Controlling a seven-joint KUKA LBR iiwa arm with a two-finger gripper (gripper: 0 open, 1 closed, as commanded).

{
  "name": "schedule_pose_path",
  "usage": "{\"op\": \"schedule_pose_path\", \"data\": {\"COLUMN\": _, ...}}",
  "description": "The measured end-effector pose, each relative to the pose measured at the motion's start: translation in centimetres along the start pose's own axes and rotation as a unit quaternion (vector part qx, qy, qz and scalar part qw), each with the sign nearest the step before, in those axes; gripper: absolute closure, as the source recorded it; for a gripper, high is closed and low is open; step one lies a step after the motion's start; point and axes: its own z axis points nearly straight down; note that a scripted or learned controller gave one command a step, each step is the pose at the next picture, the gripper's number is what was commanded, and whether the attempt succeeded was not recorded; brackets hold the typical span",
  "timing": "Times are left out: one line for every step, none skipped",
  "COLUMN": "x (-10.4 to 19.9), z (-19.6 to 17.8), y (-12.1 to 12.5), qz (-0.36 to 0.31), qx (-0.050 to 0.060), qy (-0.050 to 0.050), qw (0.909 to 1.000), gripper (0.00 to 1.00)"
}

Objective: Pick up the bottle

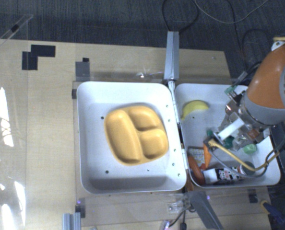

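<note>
grey arm point(269, 110) — orange band point(276, 75), yellow cable point(233, 155) at the wrist

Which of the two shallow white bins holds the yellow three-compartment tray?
The left white bin: the yellow three-compartment tray lies in its middle. The right white bin holds small clutter under the arm.

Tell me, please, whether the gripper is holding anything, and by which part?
It cannot be told: the gripper sits low in the right bin among the clutter, its tips hidden.
</note>
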Motion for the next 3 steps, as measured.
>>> {"op": "schedule_pose_path", "data": {"x": -0.2, "z": -3.2, "y": 0.4, "qz": -0.235, "qx": -0.001, "qy": 0.001, "qw": 0.9720, "gripper": 1.00}}
{"op": "schedule_pose_path", "data": {"x": 1.7, "z": -5.3, "y": 4.7, "qz": -0.156, "qx": -0.001, "qy": 0.000, "qw": 0.9877, "gripper": 1.00}}
{"op": "schedule_pose_path", "data": {"x": -0.9, "z": -2.5, "y": 1.4, "qz": -0.002, "qx": 0.000, "qy": -0.001, "qw": 1.0000, "gripper": 1.00}}
